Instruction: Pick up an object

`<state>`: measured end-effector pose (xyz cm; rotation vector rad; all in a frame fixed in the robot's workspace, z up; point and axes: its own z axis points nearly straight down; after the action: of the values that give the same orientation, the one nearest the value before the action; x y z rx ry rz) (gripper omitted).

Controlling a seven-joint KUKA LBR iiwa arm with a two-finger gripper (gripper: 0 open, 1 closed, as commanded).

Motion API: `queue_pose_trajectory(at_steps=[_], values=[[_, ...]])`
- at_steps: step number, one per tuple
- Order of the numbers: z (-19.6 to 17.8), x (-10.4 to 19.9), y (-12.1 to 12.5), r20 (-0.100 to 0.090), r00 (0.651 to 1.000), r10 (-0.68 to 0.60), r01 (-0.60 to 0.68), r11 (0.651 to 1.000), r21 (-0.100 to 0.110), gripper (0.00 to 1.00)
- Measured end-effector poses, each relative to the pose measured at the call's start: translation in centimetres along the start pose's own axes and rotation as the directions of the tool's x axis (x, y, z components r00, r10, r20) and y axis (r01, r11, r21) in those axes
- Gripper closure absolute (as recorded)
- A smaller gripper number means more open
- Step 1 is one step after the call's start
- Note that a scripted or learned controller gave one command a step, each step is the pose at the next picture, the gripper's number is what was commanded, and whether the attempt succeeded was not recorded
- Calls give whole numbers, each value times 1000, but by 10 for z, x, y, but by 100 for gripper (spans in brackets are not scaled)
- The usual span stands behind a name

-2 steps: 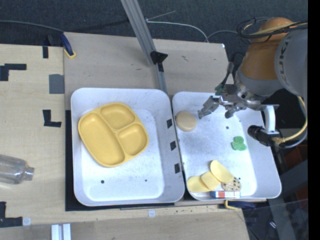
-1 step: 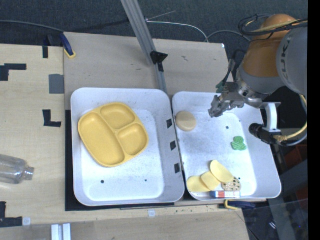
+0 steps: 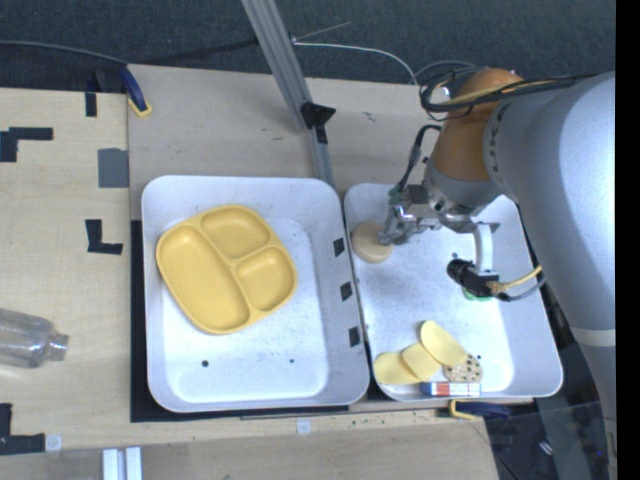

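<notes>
Right white bin (image 3: 520, 368): gripper (image 3: 392, 230) at upper left, beside tan round object (image 3: 372, 246); finger state indeterminable.

Nothing readable anywhere in this shot, honestly. The small packet (image 3: 452, 389) at the near edge of the right bin (image 3: 500, 353) has red and blue patches that could be printing, but it's far too tiny and blurry to make out a single letter. The black tape marks (image 3: 97, 236) on the wooden bench (image 3: 60, 178) are plain angular shapes, not characters. The yellow divided plate (image 3: 226, 266) in the left bin (image 3: 240, 368) carries no visible lettering either.
</notes>
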<state>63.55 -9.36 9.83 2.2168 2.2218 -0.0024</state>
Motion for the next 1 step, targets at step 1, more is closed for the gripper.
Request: queue_pose_trajectory(at_steps=[1], values=[[-95, 12, -27, -3, 1000, 0, 0, 1000, -5, 100]])
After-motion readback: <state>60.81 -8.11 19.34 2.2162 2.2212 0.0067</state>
